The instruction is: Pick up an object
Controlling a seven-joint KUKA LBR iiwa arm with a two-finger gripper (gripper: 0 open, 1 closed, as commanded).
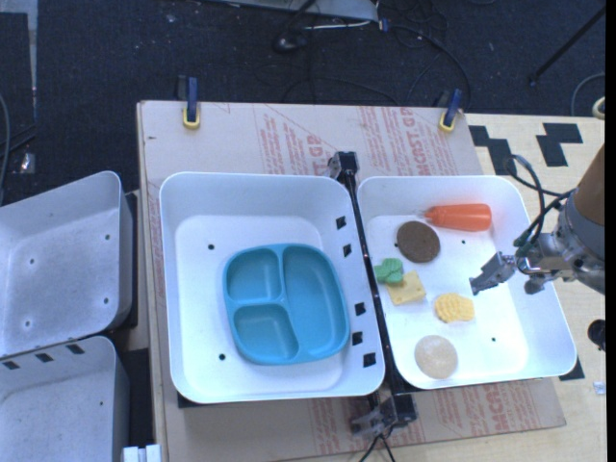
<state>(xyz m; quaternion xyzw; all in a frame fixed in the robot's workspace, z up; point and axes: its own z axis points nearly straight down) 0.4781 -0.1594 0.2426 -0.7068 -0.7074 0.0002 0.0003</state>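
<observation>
Camera view: my end effector hovers over the right bin — whether wide or narrow I cannot tell, and nothing shows between its tips. I judge this the approach step. The corn piece lies just near-left of it; next I need to descend squarely over it.

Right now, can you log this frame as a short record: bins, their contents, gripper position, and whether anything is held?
left bin: blue divided plate
right bin: carrot, brown disc, green piece, yellow block, corn, pale disc
gripper: over right bin, right of the corn, touching nothing
held: nothing between the fingers
pick: not yet done
</observation>
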